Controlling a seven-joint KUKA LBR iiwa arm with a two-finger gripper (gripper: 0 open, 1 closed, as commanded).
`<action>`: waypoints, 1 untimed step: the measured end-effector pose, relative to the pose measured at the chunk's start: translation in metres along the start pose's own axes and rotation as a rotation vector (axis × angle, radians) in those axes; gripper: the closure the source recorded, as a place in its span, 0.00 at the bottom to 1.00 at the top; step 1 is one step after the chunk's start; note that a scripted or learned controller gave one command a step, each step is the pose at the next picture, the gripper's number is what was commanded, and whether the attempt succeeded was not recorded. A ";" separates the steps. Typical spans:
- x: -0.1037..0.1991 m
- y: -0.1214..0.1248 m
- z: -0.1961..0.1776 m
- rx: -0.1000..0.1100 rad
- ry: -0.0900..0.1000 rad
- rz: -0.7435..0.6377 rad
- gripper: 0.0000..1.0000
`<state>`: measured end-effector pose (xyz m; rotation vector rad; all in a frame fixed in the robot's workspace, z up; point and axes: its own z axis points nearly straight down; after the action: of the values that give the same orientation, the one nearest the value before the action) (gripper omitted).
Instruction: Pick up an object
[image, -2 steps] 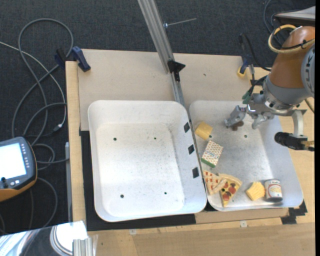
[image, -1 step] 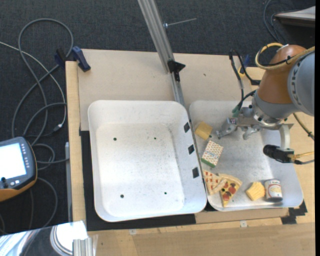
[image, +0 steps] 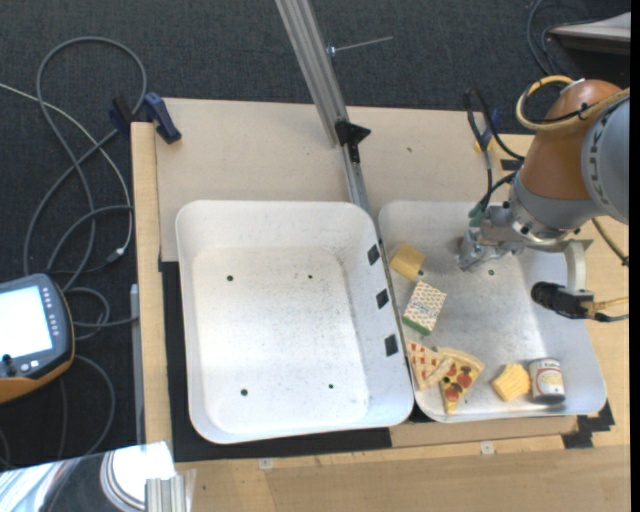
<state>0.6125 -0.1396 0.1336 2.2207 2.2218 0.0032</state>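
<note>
**binwatcher:** Tool (image: 478, 250) sits low over the upper part of the right bin (image: 560, 300), hanging off the grey arm with the orange band (image: 560, 150). Whether it's spread or pinched on anything can't be told from this angle, the wrist hides that end. Nothing visibly caught in it.

**gripnerd:** So what's there to grab?

**binwatcher:** All in the right bin. Yellow block (image: 407, 262) by the left wall, near the tool. Patterned carton (image: 424, 306) just below that. Pizza slice toy (image: 447, 372) down in the lower left corner, then a cheese wedge (image: 511, 381) touching or just beside a small can (image: 547, 379) along the bottom edge. Left bin (image: 270, 310) has no candidates.

**gripnerd:** Yellow block looks like the closest pick, then.

**binwatcher:** Probably, but it's tight against the bin wall, so one side of the tool could hit the rim. Better to turn the wrist so it closes parallel to that wall, come straight down centred over it, and lift slowly. The carton has more free space around it and looks like the safer target.
</note>
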 end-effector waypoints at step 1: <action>0.005 0.008 -0.062 -0.007 -0.003 -0.002 1.00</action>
<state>0.6200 -0.1343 0.1959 2.2134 2.2190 0.0078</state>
